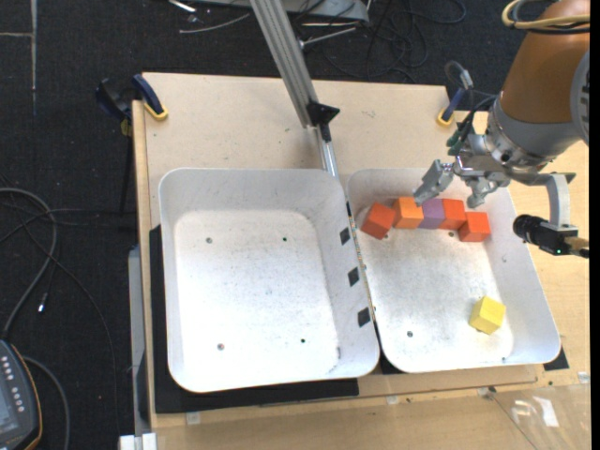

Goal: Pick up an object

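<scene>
So the wooden bench [244, 125] carries two shallow white plastic bins side by side. The left bin [253, 279] has nothing but speckles on its floor, and the right bin [450, 289] has all the blocks. The big grey arm with the orange band [544, 64] comes in from the right and hangs over the far end of the right bin.

Its two-finger gripper [457, 187] is spread open, one finger on each side, with nothing between them. Right under it, and a touch toward the camera, is a row of small cubes touching each other: a red-orange cube [379, 220] at the left end, an orange one [410, 212], a purple one [432, 213], then two more red-orange ones [466, 220]. The row's long axis runs left-right across the bin, so I'd guess a short drop gets one.

A lone yellow cube [487, 314] sits well apart, near the front right corner.
</scene>
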`<state>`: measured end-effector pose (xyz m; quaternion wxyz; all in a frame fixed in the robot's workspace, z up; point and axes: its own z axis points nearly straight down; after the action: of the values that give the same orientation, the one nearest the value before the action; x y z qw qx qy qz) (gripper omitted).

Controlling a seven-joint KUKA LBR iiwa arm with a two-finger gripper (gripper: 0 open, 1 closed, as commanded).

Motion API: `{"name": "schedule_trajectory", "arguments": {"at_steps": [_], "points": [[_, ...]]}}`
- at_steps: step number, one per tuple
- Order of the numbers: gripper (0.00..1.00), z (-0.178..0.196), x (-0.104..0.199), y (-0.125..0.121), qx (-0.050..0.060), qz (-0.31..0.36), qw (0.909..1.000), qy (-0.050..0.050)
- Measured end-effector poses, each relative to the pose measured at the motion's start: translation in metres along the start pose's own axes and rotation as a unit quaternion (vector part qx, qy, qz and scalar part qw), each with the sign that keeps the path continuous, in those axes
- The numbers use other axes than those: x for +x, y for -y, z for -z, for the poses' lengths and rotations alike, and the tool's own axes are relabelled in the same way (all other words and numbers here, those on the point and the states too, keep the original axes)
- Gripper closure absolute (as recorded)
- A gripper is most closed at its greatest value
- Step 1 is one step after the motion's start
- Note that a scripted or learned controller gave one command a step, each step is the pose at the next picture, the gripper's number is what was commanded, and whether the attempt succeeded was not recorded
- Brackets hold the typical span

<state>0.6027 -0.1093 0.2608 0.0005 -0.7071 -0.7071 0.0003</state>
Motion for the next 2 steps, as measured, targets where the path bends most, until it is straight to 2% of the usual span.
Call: {"name": "schedule_trajectory", "arguments": {"at_steps": [1,2], "points": [[0.00,-0.070,0.047,-0.003,0.004,0.003,1.0000,-0.001],[0.00,0.035,-0.020,-0.041,-0.006,-0.002,1.0000,0.003]]}}
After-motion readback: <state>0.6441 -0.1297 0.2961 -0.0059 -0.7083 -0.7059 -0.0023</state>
